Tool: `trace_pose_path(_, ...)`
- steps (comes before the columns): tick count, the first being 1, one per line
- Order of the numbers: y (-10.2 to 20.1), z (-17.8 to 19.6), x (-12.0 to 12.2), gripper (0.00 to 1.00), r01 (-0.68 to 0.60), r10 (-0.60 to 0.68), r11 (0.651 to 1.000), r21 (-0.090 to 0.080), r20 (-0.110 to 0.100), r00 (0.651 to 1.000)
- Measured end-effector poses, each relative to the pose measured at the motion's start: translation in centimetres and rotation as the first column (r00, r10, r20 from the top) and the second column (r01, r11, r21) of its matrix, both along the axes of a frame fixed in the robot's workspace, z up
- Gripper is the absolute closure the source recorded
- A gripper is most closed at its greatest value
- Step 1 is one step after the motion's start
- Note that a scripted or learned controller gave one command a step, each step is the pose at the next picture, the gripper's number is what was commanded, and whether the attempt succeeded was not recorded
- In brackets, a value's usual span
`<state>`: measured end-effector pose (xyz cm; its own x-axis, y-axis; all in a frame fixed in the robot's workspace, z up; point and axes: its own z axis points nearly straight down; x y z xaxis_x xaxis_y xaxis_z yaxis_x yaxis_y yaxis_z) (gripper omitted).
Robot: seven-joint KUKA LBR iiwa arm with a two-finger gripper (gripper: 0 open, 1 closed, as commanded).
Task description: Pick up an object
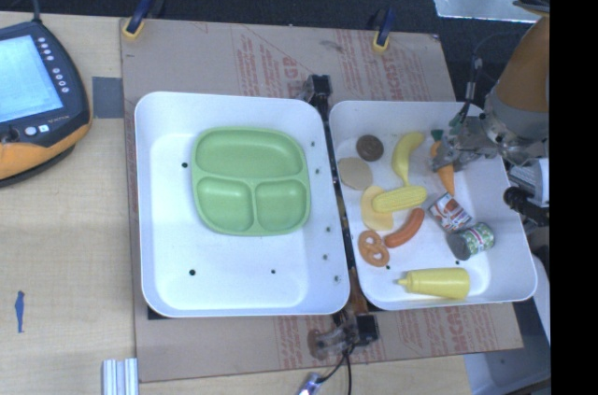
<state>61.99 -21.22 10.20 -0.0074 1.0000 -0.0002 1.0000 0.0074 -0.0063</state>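
Picking well means lowering straight onto one piece with clear space beside it, then lifting slowly. Left bin (159, 197): one green tray (250, 180). Right bin (509, 286): about ten toy foods, including one banana (405, 154), one corn (400, 197), one mustard bottle (437, 283), one can (472, 240). Gripper (450, 150) hangs over the bin's upper right, near an orange piece (447, 178); I cannot tell its opening or any hold.

A robotics lab is showing here: a teach pendant (37, 99) is lying on the surface (65, 244) beside clamped cardboard (271, 57).
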Motion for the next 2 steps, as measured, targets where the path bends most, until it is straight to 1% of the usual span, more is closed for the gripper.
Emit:
trace_pose_path(1,5.5,-1.1,0.7,1.00,0.001,-0.001,1.000,0.001,-0.002,1.000)
trace_pose_path(2,14.8,9.1,2.4,1.00,0.002,-0.002,1.000,0.002,0.005,1.000)
